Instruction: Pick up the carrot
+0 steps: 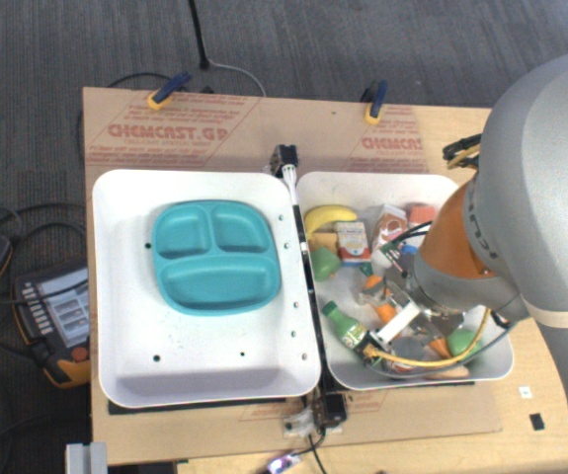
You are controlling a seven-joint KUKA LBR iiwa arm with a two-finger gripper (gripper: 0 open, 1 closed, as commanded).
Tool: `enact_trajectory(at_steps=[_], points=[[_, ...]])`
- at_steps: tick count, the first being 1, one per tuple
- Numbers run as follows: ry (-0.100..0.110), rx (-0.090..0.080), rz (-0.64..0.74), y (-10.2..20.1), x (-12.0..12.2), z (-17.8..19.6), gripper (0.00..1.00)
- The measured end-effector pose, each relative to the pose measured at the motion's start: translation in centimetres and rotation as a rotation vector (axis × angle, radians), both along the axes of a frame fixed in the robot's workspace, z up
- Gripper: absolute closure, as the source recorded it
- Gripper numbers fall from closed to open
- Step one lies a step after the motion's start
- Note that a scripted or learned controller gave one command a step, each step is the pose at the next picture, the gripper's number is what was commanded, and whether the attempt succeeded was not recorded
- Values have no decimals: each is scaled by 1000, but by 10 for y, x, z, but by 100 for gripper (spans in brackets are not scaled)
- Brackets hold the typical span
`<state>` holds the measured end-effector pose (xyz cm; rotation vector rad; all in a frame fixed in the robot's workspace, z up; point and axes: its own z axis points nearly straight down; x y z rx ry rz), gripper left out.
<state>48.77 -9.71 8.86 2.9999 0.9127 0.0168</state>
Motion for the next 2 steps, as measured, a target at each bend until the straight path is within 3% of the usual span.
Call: enact_trajectory(at_steps=[2], points=[[0, 0, 0, 0, 0, 0, 0]])
